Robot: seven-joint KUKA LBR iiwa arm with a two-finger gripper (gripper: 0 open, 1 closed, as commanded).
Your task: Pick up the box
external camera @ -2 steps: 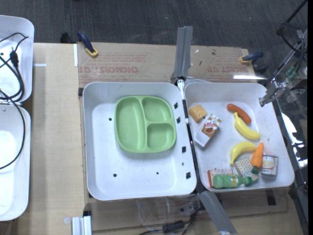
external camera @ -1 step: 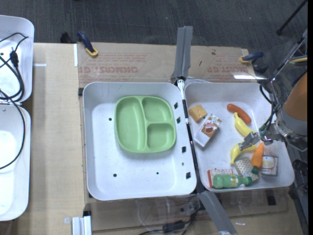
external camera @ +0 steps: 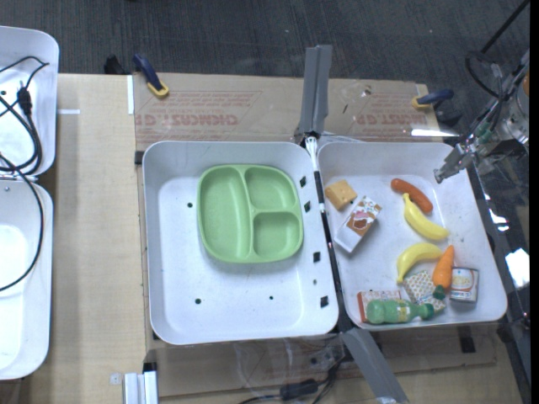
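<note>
The box [external camera: 358, 223] is a small white carton with a red and brown picture. It lies tilted on the floor of the right bin [external camera: 370, 162], left of centre, just below an orange-tan block [external camera: 340, 194]. My gripper [external camera: 450, 165] hangs at the far right corner of that bin, up and to the right of the box and well apart from it. Nothing is visibly held in it. The arm behind it runs off the right edge.
The right bin also holds a red sausage [external camera: 411, 194], two bananas [external camera: 424, 218] [external camera: 414, 258], a carrot [external camera: 443, 271], a small can [external camera: 464, 284], a green bottle [external camera: 398, 311] lying on a flat packet, and a patterned pouch. A green divided plate [external camera: 250, 214] sits in the left bin [external camera: 168, 251].
</note>
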